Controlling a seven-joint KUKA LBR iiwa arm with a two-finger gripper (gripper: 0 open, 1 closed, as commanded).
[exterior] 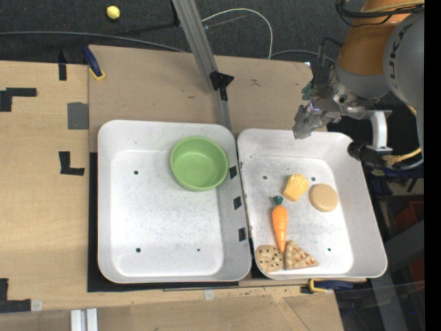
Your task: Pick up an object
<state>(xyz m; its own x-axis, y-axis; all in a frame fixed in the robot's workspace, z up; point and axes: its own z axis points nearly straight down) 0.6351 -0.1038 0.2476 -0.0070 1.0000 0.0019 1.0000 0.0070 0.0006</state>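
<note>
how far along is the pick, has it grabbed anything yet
Nothing looks picked yet. The gripper hangs over the back rim of the right bin, with nothing visible between its fingers. The carrot, yellow piece, round tan piece, cookie and cracker all lie in that bin; the green bowl sits in the left bin. Choosing, descending, grasping and lifting remain.

My arm [406, 47] is grey, with a broad rounded orange band above the wrist and dark lettering on the grey shell at the right. Black cables loop over the orange top. My gripper [304, 127] is small, dark metal, beside a white bracket [377, 131].
</note>
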